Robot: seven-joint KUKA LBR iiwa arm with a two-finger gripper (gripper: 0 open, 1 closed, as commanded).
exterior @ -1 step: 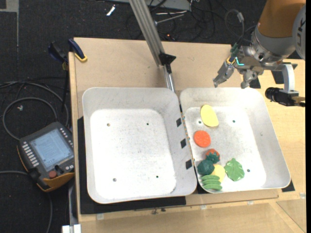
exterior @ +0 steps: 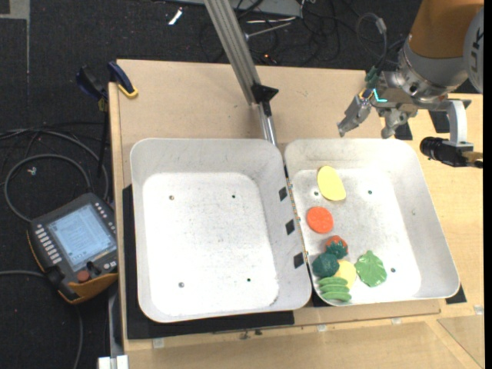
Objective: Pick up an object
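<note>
The pincer (exterior: 372,118) hangs spread and empty above the right bin's (exterior: 400,154) far rim; toy foods below it, nearest a yellow piece (exterior: 331,183), await picking.

We observe the grey arm's two-finger gripper (exterior: 372,121) above the far rim of the right shallow white bin (exterior: 400,206), fingers spread, holding nothing. Along that bin's left side lie a flat yellow oval piece (exterior: 331,183), an orange round disc (exterior: 320,220) and a cluster of green toy foods (exterior: 346,271).
</note>
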